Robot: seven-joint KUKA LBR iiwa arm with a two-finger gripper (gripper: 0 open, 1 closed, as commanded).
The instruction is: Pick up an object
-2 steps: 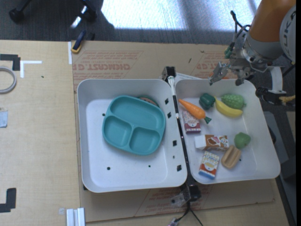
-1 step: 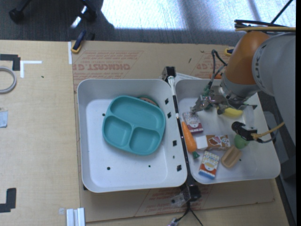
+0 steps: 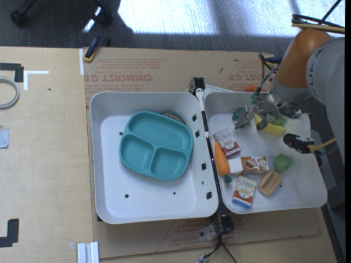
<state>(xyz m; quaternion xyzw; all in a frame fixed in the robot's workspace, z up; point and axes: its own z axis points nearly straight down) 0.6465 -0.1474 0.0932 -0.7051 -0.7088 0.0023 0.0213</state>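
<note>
Grey arm (image 3: 323,64) from the right, wrist bent downward, hand (image 3: 262,115) low and leftward.

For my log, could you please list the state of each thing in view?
Teal tray: upright, in the left bin.
Carrot: lying at the right bin's left edge.
Snack boxes: lying flat.
Green piece: resting loose.
Tool: low above the yellow piece.

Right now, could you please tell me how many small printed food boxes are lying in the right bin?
3: one box beside the carrot's upper end, one in mid-bin, and one near the front wall. The arm may hide others.
</note>
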